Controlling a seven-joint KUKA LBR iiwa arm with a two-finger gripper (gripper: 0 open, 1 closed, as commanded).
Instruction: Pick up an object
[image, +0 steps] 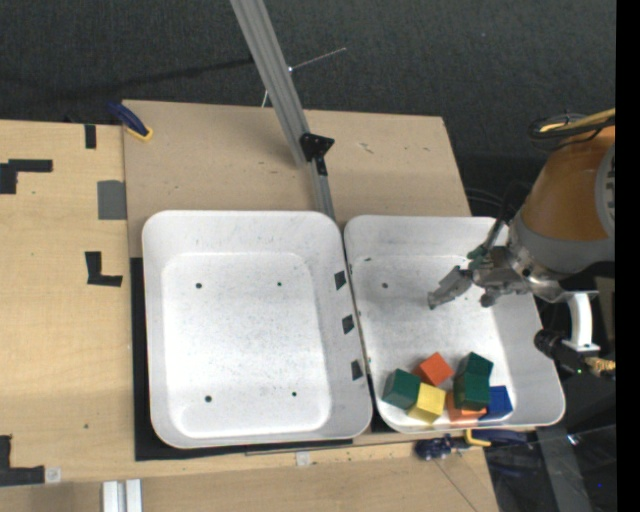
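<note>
Several small blocks lie clustered in the near corner of the right bin (400, 250): a green one (402, 388), an orange one (435, 368), a yellow one (430, 401), a dark green one (476, 375) and a blue one (497, 402). My gripper (465, 292) hangs over the middle right of that bin, well behind the cluster. Its fingers (443, 293) are spread open with nothing between them. The arm's orange band (565, 195) rises at the right.
The left bin (150, 240) sits beside the right one and shares its inner rim. A slanted metal pole (290, 95) runs from the top down to where the bins meet. Wooden bench surrounds both bins.
</note>
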